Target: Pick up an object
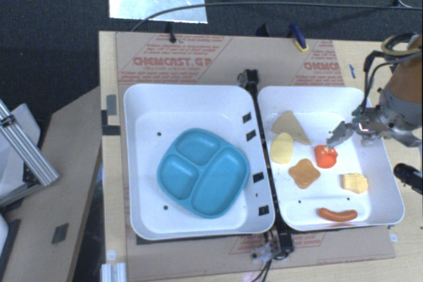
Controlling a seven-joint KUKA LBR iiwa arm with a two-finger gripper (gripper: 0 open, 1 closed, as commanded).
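The tool [338, 135] hovers in the right bin [383, 208], just at two o'clock of the red tomato [325, 156] — how wide it stands, I cannot tell.

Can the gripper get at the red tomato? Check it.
Probably yes: the gripper hangs just above and right of the red tomato, which sits apart from its neighbours with nothing over it.

Blue divided plate [203, 172] in left bin [142, 142]

Grey arm [403, 109] with an orange band, looped black cables (thin ones), metallic tool [338, 135].
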